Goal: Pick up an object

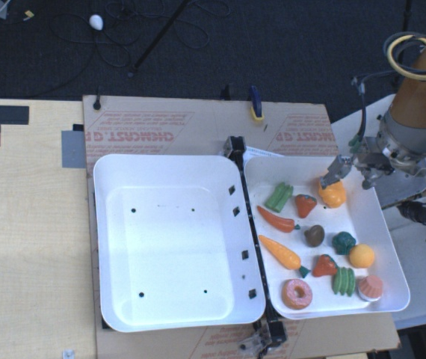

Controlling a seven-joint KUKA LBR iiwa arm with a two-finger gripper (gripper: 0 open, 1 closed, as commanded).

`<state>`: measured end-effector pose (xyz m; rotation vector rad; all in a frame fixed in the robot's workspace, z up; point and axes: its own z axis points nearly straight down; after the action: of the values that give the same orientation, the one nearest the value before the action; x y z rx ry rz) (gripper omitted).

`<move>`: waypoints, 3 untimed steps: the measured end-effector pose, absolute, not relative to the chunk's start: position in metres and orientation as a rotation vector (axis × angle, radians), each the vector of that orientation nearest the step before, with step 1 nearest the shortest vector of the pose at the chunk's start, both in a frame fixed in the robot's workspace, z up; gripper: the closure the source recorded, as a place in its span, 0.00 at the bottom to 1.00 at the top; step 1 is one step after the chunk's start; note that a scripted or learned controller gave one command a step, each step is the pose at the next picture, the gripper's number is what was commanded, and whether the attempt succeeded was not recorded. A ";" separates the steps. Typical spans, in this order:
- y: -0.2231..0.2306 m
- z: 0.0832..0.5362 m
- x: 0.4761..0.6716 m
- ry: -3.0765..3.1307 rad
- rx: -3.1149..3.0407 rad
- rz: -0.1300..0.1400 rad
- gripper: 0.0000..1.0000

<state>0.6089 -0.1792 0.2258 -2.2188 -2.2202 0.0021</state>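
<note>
The pale wooden counter [26, 238] carries two shallow white plastic bins side by side. The left bin [112, 178] has a bare floor; the right bin [392, 264] holds the small toy foods. The grey arm with the orange band [411, 103] enters from 3 o'clock, and its claw [351, 172] hangs at the right bin's 1 o'clock corner. How wide the claw stands cannot be told from this view. The likely target, a rounded orange-yellow toy fruit [333, 194], lies just below the claw, near the bin's far wall. For a sound grasp, centre the claw over the fruit and descend straight. The far wall limits room at 12 o'clock. A small red strawberry-like toy [305, 205] lies near at 9 o'clock; open floor remains toward 3 o'clock.
</note>
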 end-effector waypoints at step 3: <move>-0.214 0.088 0.634 -2.223 -2.220 -0.001 0.00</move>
<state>0.6342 -0.2137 0.0877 -2.2203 -2.2228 -0.0005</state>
